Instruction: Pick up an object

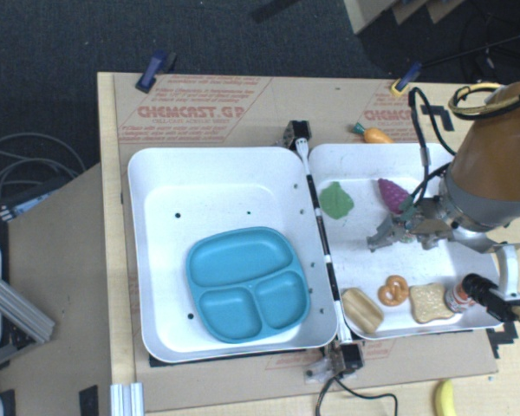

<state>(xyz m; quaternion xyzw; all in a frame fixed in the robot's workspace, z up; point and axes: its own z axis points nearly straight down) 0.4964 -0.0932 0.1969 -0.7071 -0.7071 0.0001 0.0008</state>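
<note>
In the right bin (364, 165) lie a green leaf-shaped piece (335, 200), a purple piece (393, 193), an orange pretzel (393, 290), a slice of toast (430, 302) and a tan bread roll (361, 309). My gripper (387, 233) hangs low over the middle of this bin, just below the purple piece and above the pretzel. It sits to the right of the green piece. Nothing shows in its grasp. The arm covers the bin's right side.
The left bin (156, 180) holds a blue divided plate (247, 282). An orange carrot (376, 134) lies on the bench behind the right bin, and a yellow banana (445, 398) in front of it. Blue clamps (155, 70) grip the board's far edge.
</note>
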